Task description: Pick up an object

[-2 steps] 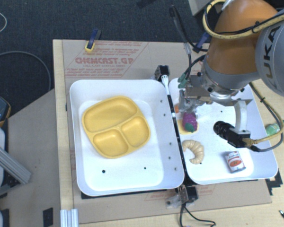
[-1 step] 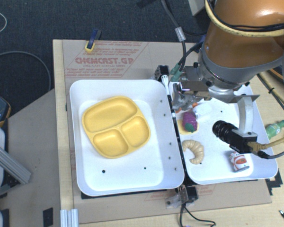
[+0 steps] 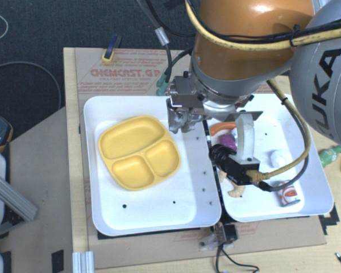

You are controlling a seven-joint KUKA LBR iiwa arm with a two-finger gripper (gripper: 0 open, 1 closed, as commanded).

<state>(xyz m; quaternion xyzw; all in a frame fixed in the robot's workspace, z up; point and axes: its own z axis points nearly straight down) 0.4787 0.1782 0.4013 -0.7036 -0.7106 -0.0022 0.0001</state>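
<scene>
Camera view: gripper [image 3: 182,120] hung over the left bin's [image 3: 96,169] rim at two o'clock; whether its jaws were apart or together, I cannot tell.

The yellow divided tray [image 3: 139,151] lay at that bin's centre, toward ten o'clock: glossy, three-welled, seemingly light, stiff, slippery plastic. Its raised rim looked the best hold.

Bench [image 3: 131,67]: brown top, red print along the far edge. Two shallow white bins sit directly on it, touching side by side, left bin [image 3: 153,215] and right bin [image 3: 307,201]. Small blue-and-yellow item [image 3: 110,49] lies at the far-left edge.
</scene>
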